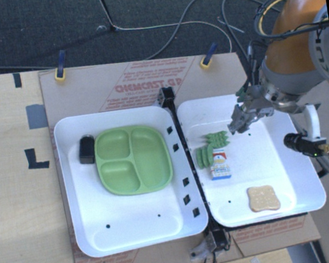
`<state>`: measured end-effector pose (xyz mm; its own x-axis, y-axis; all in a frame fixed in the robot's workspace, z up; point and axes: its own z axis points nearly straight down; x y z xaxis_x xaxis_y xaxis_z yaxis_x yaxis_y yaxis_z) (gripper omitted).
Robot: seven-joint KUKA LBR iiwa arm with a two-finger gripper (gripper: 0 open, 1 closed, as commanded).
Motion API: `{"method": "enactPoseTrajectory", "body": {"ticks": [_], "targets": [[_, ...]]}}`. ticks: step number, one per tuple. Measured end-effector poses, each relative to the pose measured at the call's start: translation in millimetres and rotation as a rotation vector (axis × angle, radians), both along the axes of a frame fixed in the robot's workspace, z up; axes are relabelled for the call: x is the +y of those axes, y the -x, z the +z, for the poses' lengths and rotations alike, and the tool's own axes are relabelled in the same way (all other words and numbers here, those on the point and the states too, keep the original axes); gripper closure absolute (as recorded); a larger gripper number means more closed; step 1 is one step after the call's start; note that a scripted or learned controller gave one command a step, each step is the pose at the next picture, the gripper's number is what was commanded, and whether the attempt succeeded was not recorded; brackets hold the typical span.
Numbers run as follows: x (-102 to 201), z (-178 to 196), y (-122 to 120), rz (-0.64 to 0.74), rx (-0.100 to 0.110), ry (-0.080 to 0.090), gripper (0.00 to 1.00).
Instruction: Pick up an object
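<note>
The gripper (239, 124) hangs over the far part of the right bin (292, 164), just right of the green toy; whether it is apart or together cannot be told, and nothing shows in its grasp. The left bin (87, 231) holds a green divided plate (134, 160), filling much of its far half, with a small black block (86, 150) touching the plate's left edge. In the right bin, a green toy (211, 147) lies near the left wall, and a small carton (220, 165) sits just on its near side. A slice of toast (263, 198) lies in the near right corner, well apart from the others
</note>
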<state>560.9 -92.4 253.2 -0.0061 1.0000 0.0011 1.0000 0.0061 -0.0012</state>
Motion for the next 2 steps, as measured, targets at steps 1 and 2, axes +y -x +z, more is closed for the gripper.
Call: {"method": "enactPoseTrajectory", "body": {"ticks": [1,2], "targets": [[54.4,-16.0,9.3,0.000,0.001,0.000,1.00],[106.1,-30.3,23.2,-0.001,0.002,0.000,1.00]]}}
